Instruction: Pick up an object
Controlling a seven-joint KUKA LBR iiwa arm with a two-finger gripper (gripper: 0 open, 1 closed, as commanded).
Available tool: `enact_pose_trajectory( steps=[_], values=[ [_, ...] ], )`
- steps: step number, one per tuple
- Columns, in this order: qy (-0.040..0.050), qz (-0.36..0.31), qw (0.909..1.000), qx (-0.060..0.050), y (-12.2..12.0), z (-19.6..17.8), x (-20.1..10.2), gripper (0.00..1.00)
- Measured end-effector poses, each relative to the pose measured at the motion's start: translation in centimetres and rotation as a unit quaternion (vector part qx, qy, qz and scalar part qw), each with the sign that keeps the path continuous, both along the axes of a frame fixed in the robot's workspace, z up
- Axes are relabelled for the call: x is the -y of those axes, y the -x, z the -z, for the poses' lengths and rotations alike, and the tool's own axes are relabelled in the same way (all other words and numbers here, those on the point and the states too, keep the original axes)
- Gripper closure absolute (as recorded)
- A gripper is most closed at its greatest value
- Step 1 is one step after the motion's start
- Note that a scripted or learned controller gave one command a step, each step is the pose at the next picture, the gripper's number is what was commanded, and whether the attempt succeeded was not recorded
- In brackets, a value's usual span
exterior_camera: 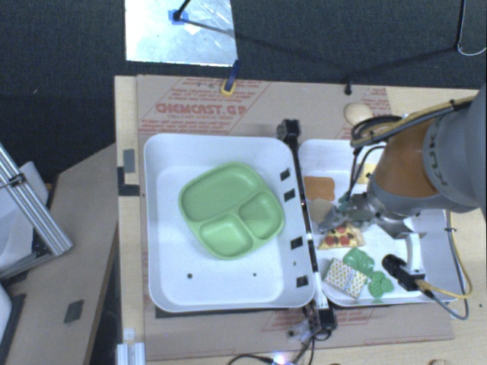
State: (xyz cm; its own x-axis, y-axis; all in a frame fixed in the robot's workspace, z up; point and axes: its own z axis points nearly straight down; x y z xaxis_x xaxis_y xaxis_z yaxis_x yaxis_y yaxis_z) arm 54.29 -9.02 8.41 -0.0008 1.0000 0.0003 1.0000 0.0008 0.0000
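Note:
My gripper [337, 217] hangs low over the left part of the right bin [319, 152], its grey fingers pointing left just above a pizza slice toy [342, 239]. A brown toast-like piece [319, 188] lies a little further back. Nearer the front edge sit a checkered waffle-like piece [345, 277] and green leafy toys [368, 270]. The view does not tell me how the fingers stand.
A green divided plate [230, 210] lies in the left bin [167, 204]. Black clips [289, 131] line the wall between the bins. The arm's orange band and grey body [426, 166] cover the right bin's back right. A black cable [403, 274] crosses its front.

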Motion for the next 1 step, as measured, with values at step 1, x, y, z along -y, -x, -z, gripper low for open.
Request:
enact_pose_trajectory(
  steps=[1],
  values=[
    [0.0003, 0.0, 1.0, 0.003, -0.18, -1.21, 0.02, 1.0]
  ],
)
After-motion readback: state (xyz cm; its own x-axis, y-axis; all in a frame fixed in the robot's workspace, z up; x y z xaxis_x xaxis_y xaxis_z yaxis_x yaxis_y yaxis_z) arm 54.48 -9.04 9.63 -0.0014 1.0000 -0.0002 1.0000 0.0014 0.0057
